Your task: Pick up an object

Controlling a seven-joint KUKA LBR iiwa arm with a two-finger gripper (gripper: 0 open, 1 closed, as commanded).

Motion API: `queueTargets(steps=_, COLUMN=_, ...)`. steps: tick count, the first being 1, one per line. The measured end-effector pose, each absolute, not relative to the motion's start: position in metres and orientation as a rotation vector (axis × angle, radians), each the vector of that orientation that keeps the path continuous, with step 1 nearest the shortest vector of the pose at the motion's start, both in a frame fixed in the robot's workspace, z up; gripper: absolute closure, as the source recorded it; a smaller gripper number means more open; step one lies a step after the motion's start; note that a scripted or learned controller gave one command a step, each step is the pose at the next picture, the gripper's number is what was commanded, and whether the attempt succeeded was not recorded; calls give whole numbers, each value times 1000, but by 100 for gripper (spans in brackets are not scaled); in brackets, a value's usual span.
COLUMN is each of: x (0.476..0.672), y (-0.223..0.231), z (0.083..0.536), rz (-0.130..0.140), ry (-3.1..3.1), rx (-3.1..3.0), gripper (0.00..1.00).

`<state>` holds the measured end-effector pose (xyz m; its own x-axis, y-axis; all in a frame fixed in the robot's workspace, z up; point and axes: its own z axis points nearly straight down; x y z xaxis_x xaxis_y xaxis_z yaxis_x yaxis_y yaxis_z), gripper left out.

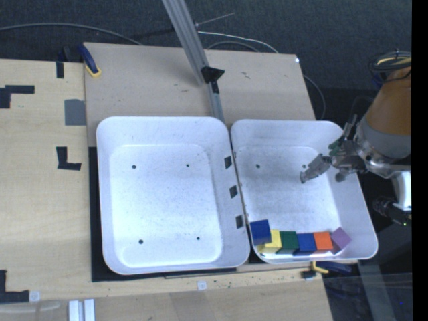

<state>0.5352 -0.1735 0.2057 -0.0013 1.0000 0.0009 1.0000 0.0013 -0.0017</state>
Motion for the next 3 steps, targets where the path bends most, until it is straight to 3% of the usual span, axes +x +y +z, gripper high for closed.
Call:
queueTargets(steps=1, x=542, y=-194, z=307, rz=-4, ry=-2228, rx=-2227, gripper=0)
queueTargets(steps=2, x=490, y=-144, z=174, rz=8, ry=-2215, rx=-2213, gripper=0)
queueTargets(steps=3, x=483, y=-69, z=192, rz=-2, ry=-2227, rx=-2209, gripper=0)
